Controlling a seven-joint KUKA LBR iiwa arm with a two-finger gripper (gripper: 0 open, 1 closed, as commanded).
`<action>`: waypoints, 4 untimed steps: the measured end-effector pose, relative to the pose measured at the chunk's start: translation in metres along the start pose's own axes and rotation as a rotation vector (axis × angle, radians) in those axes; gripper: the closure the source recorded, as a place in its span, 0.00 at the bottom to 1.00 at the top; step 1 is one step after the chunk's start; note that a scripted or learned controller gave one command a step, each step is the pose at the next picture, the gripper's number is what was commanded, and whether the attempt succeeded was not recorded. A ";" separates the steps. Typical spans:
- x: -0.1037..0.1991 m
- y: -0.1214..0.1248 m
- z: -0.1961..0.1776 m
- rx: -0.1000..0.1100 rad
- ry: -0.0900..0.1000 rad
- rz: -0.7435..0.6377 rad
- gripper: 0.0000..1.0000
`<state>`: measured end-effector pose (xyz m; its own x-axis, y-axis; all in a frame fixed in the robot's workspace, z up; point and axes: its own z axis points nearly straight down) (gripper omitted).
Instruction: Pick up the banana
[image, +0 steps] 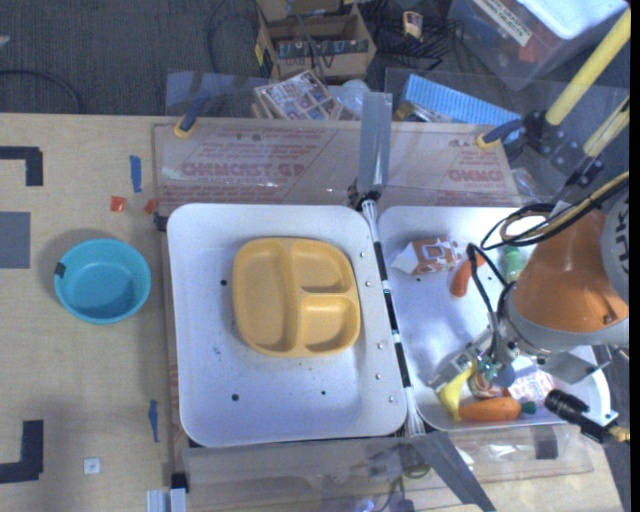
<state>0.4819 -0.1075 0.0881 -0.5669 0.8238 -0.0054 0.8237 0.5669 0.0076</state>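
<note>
Jaws (484, 372) half hidden over banana (455, 388); cannot tell their state

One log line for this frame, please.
arm: over right bin | end effector: low, by banana and carrot | grasp: unclear | yellow tray: left bin

Left bin (200, 390): yellow divided tray (296, 296), centred. Right bin (425, 225): small carton (432, 256) far left; two carrots, one (460, 278) beside the carton, one (489, 409) near edge. Blue bowl (102, 280) on bench, far left.
</note>
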 end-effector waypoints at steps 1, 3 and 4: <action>-0.002 0.002 -0.011 -0.006 -0.007 0.002 1.00; -0.046 -0.009 -0.032 0.006 0.001 0.249 0.00; 0.007 0.004 0.000 0.003 0.000 0.188 0.00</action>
<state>0.4810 -0.0996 0.0885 -0.4027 0.9153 -0.0041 0.9153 0.4027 0.0055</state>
